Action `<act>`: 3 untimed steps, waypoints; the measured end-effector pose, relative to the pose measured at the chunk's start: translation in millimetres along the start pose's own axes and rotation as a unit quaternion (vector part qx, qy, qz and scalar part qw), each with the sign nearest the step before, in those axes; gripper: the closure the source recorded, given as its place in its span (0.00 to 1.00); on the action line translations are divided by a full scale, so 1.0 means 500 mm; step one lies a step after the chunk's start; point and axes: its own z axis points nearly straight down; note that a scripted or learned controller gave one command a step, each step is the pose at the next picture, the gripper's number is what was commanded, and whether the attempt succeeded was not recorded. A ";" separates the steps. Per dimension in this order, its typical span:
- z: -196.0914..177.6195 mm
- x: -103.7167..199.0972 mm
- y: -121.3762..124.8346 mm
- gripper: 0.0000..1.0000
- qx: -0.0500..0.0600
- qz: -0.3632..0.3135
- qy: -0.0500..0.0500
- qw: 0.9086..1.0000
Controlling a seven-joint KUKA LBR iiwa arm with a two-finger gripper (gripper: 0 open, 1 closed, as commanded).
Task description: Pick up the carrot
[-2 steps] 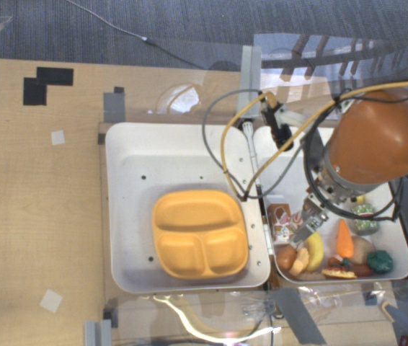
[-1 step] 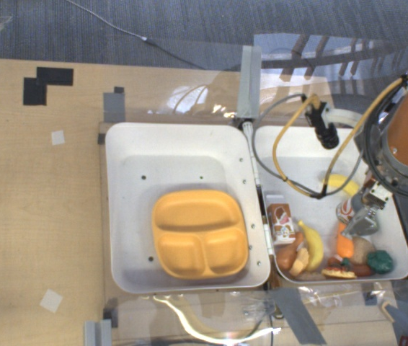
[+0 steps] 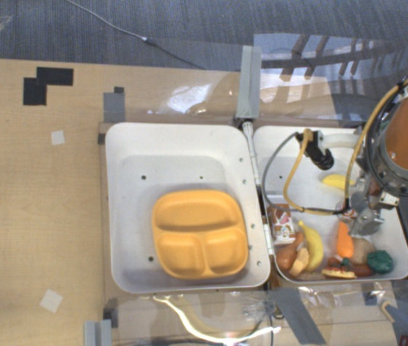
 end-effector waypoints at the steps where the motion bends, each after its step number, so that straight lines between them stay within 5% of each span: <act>1: -0.023 0.004 -0.005 1.00 0.002 -0.002 0.003 1.000; 2: -0.037 0.019 0.113 1.00 -0.001 -0.002 0.001 1.000; 3: -0.058 0.024 0.103 1.00 0.002 -0.006 0.004 1.000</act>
